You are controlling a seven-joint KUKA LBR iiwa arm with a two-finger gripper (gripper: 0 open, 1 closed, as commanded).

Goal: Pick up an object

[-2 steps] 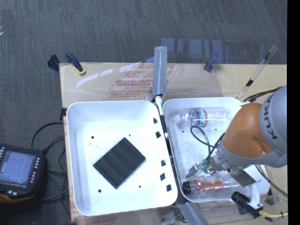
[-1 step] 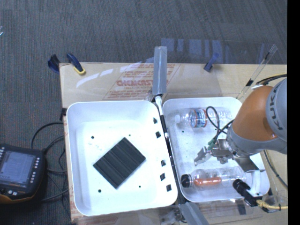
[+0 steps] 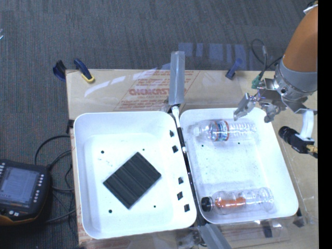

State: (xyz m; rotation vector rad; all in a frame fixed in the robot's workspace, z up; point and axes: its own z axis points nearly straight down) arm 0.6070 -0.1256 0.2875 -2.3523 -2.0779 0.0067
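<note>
The arm (image 3: 303, 40) reaches in at 2 o'clock, its claw (image 3: 257, 108) spread wide and holding nothing, poised over the right bin's (image 3: 282, 160) far rim near the upper bottle (image 3: 225, 130).

A robot lab: a clamped plywood worktop (image 3: 104, 90) holds 2 white bins (image 3: 83, 139), a control pendant (image 3: 21, 188) on grey carpet (image 3: 129, 25).

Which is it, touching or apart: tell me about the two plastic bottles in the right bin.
Apart. The camera view shows the far bottle and the near bottle separated by a wide strip of bare bin floor.
</note>
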